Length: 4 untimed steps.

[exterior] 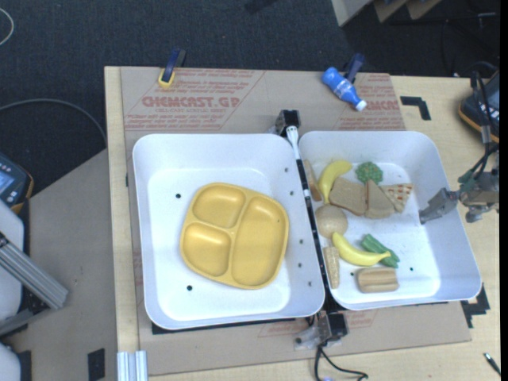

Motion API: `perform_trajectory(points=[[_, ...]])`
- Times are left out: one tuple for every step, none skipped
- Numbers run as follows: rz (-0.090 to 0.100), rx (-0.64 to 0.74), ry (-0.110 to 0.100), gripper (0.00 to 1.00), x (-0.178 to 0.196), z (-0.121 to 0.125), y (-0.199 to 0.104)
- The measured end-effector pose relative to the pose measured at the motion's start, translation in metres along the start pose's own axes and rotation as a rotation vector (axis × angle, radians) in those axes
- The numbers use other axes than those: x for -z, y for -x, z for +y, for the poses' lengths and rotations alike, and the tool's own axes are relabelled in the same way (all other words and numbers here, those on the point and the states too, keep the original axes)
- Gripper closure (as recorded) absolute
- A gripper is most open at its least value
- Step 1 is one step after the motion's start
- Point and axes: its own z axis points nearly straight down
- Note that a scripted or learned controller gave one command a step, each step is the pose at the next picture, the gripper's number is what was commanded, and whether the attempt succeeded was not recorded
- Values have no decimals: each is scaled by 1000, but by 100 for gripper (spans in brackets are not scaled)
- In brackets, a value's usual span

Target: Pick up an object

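Note:
The right bin [429,153] holds several toy foods: a small banana [333,173], broccoli [367,171], brown bread slices [349,195], a toast triangle [400,193], a beige round piece [331,220], a second banana [355,252] with a green piece [382,249] beside it, a brown roll [376,279] and a pale stick [332,267]. My gripper [454,202] hangs over the bin's right rim, to the right of the toast triangle and apart from all the food. Nothing shows in its grasp.
The left bin [159,173] holds a yellow divided plate [235,234]. A blue clamp [343,87] and a yellow clamp [168,71] sit on the cardboard behind the bins. A black divider strip [302,182] runs between the bins.

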Motion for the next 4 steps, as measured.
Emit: perform_trajectory(points=[[-4, 4, 13, 0, 6, 3, 0], [-1, 4, 7, 0, -39, 7, 4], [1, 4, 4, 0, -101, 8, -3], [0, 4, 7, 0, -143, 8, -3]])
